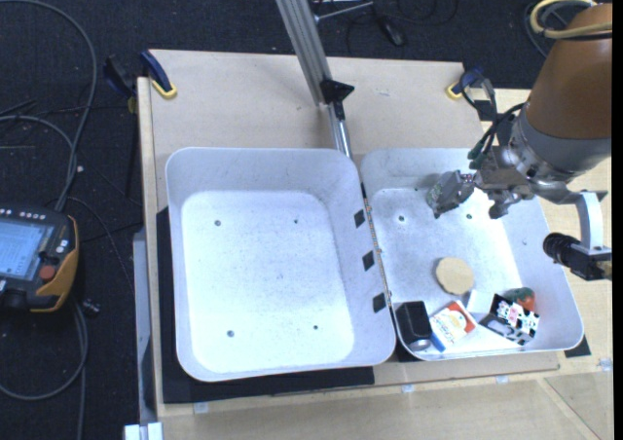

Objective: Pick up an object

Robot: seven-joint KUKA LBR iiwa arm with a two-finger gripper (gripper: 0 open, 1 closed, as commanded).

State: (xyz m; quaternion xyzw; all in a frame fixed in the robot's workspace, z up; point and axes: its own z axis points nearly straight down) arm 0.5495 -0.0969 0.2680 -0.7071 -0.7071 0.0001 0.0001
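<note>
My gripper [446, 195] hangs over the back part of the right bin [389, 167], reaching in from the right under the grey and orange arm. A round tan disc [454, 275] lies on the bin floor a little in front of it. Along the bin's front wall sit a small black box [414, 321], an orange and white carton [454, 321] and a black patterned object with red and green bits [514, 312]. Nothing is visibly held.
The left bin [195, 170] adjoins the right one, with black clips on the shared wall [370, 258]. A slanted metal pole [304, 24] rises behind the bins. Blue and yellow clamps [156, 73] sit at the bench's back corners.
</note>
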